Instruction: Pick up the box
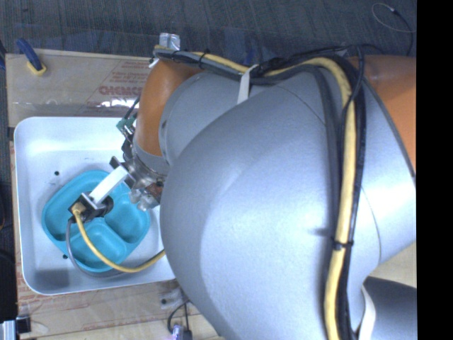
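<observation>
1. Arm. The grey KUKA arm [269,204] enters from the right of the camera view and covers the centre and right of the scene. Its orange band [150,108] sits above the wrist, over the right edge of the left bin.

2. Gripper. The two-finger gripper [143,191] is low inside the shallow white plastic bin [49,144], at that bin's right side. It is just beside, or over, the upper right edge of the box. The wrist hides the tip, so the state of the jaws cannot be told, nor whether they touch the box. Nothing is seen held.

3. Task item. The box, a light-blue plastic box with rounded corners and shallow divided compartments [127,224], lies flat on the floor of the white bin. It sits in the lower middle of the bin, nearer the front wall than the back wall, with its open side up. Its left edge is clear of the bin's left wall.

4. Bin floor. A few small dark specks [56,174] show on the white floor up and left of the box.

5. Surroundings. The bin rests on a brown board with red printing [106,87]. A blue clamp with a yellow tip [30,57] sits at the board's far left corner. Dark carpet [212,13] lies beyond the board
</observation>
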Controlling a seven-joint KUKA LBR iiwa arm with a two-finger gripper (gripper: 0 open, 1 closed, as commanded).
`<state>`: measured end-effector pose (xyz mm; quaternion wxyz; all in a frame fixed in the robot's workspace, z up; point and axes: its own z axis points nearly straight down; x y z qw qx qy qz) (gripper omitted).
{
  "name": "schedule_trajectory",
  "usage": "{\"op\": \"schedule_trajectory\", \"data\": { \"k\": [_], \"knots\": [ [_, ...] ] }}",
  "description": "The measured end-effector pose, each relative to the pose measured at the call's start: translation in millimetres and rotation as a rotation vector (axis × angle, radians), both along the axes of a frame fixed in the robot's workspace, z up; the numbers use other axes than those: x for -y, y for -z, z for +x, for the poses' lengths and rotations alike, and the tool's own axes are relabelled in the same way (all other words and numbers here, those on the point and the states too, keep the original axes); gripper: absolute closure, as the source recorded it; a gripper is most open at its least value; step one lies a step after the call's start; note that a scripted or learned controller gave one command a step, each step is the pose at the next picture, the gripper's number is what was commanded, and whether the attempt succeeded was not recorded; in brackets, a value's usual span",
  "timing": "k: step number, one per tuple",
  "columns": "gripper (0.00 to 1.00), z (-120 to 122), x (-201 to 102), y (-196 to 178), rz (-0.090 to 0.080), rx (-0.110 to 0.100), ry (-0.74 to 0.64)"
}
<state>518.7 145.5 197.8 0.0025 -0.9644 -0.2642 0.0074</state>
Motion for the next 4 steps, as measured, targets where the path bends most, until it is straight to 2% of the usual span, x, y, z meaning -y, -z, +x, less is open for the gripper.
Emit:
{"op": "schedule_trajectory", "data": {
  "k": [1, 2, 3, 4],
  "knots": [
    [1.0, -44, 87, 8, 0.0, 0.008, 0.037],
    [1.0, -42, 20, 92, -0.003, 0.015, 0.104],
    [1.0, -38, 44, 97, 0.011, 0.028, 0.1],
    [1.0, -28, 34, 98, -0.003, 0.025, 0.126]
  ]
}}
